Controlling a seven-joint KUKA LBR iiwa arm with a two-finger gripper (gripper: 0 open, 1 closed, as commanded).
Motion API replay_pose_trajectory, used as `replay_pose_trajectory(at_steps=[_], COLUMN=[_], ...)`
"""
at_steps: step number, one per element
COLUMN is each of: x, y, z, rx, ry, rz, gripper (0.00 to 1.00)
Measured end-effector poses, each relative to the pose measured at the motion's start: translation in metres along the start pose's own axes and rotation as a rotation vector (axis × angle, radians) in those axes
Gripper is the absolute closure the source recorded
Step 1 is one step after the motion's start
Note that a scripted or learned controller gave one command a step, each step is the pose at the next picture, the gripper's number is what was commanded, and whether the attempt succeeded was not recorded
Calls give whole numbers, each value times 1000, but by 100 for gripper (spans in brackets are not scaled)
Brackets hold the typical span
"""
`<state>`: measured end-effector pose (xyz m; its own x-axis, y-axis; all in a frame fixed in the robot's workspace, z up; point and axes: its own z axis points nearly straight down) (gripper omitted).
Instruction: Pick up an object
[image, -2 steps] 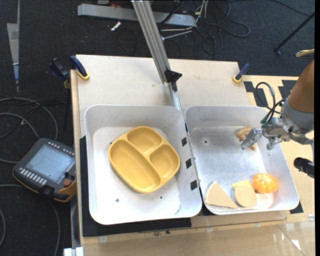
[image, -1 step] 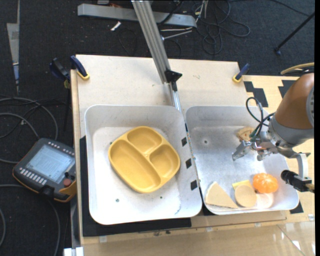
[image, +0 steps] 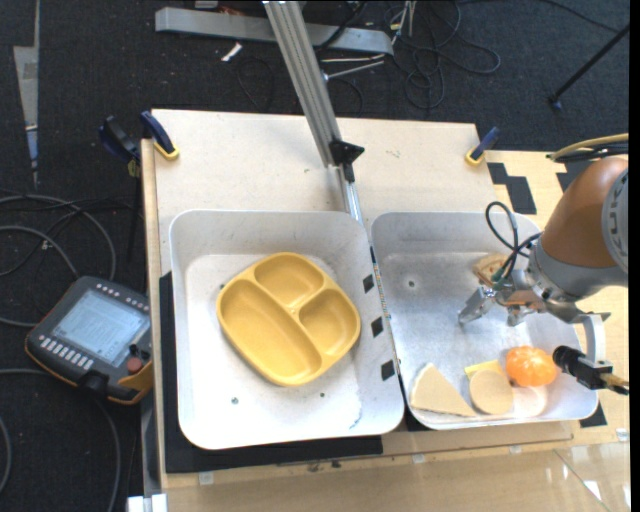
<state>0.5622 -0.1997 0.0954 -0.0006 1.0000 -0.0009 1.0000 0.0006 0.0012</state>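
orange ball (image: 529, 366) just below gripper (image: 492, 305)

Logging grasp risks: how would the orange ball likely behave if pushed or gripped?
The orange ball looks round, so it probably rolls if nudged. It rests against flat beige pieces, which may check that. Its smooth curve could slip from the gripper.

You have an orange ball (image: 529, 366) beside a tan wedge (image: 440, 392) and round tan disc (image: 490, 393), all flat in the right bin's (image: 420, 250) near corner.

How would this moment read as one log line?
arm: over right white bin | tool: above bin floor | orange ball: untouched | yellow divided plate: left bin
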Motion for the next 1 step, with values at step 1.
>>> replay_pose_trajectory(at_steps=[1], x=[0], y=[0], z=[-11], rx=[-1], ry=[0], rz=[0], gripper=[100])
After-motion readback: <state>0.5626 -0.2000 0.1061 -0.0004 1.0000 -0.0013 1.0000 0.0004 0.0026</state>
